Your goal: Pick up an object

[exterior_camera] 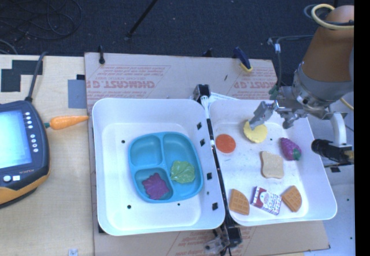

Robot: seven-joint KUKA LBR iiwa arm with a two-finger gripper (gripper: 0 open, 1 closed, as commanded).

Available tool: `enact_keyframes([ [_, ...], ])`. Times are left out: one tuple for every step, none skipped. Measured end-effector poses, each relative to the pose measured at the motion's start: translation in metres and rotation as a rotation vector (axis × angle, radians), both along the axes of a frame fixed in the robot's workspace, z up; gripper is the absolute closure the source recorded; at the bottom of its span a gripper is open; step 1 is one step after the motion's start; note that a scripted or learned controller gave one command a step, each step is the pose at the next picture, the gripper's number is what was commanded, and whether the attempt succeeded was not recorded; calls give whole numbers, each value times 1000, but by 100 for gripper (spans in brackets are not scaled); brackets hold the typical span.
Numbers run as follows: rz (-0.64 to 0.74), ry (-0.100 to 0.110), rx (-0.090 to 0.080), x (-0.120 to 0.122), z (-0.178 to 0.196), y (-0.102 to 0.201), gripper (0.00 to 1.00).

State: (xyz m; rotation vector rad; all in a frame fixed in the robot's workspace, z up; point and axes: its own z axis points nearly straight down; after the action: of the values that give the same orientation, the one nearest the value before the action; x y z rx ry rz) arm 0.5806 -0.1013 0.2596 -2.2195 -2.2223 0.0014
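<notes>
Nearest, a small red-and-white carton (266, 200) lies tilted in the right bin (324, 203) (its print is too small to read). Cardboard (133, 78) behind reads reversed. Spread fingers of the gripper (276, 115) hover above a round yellow piece (255, 132).

A flat, pale yellow round piece (256, 132) lies in the upper part of the right bin (324, 203), just right of the frame's centre.
</notes>
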Motion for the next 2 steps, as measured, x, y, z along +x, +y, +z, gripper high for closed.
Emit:
enact_keyframes([
  [-1, 0, 2, -13, -159, -72, 0],
  [3, -5, 0, 60, -172, -47, 0],
])
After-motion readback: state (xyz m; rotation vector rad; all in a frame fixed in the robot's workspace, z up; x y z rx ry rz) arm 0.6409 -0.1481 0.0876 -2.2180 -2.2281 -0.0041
